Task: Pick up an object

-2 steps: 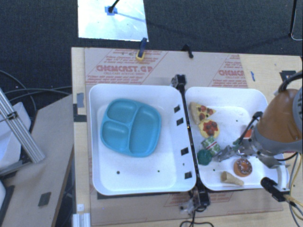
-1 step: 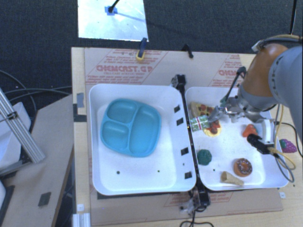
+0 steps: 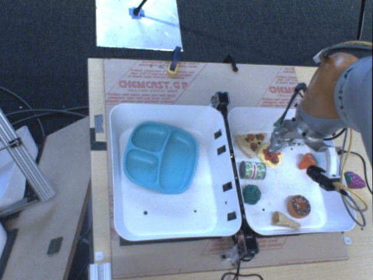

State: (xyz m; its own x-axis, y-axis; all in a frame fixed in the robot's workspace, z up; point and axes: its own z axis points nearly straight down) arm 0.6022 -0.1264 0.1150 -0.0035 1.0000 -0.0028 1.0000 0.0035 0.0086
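Just right of the pizza [image 3: 250, 143] | fingers [image 3: 273, 149] low over red-yellow toy [image 3: 271, 156] | spread unreadable, cannot tell

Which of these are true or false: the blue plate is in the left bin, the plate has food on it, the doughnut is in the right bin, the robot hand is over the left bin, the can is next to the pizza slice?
1. The blue plate lies in the left bin. True.
2. The plate has food on it. False: its compartments are bare.
3. The doughnut is in the right bin. True.
4. The gripper is over the left bin. False: it is over the right bin, by a small red and yellow toy.
5. The can lies just below the pizza slice. True.
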